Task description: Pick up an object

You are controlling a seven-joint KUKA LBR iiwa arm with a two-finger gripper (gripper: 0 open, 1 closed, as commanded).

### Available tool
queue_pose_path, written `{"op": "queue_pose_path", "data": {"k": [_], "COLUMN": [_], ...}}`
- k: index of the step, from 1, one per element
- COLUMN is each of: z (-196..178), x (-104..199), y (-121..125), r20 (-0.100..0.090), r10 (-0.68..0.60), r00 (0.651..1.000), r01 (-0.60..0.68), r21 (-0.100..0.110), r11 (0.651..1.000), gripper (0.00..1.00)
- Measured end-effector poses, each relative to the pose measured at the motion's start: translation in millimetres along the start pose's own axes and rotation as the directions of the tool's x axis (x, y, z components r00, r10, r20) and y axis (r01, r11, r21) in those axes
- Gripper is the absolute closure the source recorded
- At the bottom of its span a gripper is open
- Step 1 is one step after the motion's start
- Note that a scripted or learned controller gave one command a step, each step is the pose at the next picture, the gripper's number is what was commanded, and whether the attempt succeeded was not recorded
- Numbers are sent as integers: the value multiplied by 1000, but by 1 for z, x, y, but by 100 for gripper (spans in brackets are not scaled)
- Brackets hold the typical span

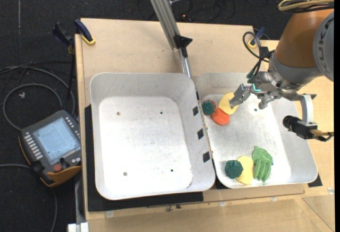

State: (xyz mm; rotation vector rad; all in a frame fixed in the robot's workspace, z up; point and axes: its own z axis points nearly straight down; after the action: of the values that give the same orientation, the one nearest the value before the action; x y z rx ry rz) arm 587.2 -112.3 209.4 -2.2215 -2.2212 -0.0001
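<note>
1. Bench of pale wood point(133, 45) fills the middle of the frame, bearing two shallow white bins side by side.
2. The left white bin point(101, 87) sits at centre-left; its floor shows only small dark specks.
3. The right white bin point(297, 164) sits at centre-right, touching the left one along a shared edge marked with black tabs.
4. The grey arm with its orange band point(300, 34) enters from the upper right of the frame and hangs over the upper part of the right bin.
5. The two-finger gripper point(254, 99) sits below the wrist, over the bin's upper middle; its fingers are spread apart and nothing lies between them.
6. One finger points left toward a yellow rounded object point(227, 103), which lies just beside its tip; whether they touch is unclear.
7. An orange round object point(221, 117) lies touching the yellow one's lower left edge.
8. A small dark green object point(207, 107) rests just left of the orange one, near the bins' shared edge.
9. At the bin's lower edge sits a cluster: a dark green round object point(232, 168), a yellow flat object point(245, 170) touching it, and a light green hand-shaped object point(262, 162) on the right.
10. A grey handheld control pendant with a screen point(50, 140) lies on the dark floor at the left of the frame.
</note>
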Motion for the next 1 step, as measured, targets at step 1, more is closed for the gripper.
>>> {"op": "queue_pose_path", "data": {"k": [1], "z": [60], "x": [6], "y": [-8], "r20": [-1], "r10": [0], "r00": [1000], "r01": [0], "r21": [7], "r11": [1000], "gripper": [0]}}
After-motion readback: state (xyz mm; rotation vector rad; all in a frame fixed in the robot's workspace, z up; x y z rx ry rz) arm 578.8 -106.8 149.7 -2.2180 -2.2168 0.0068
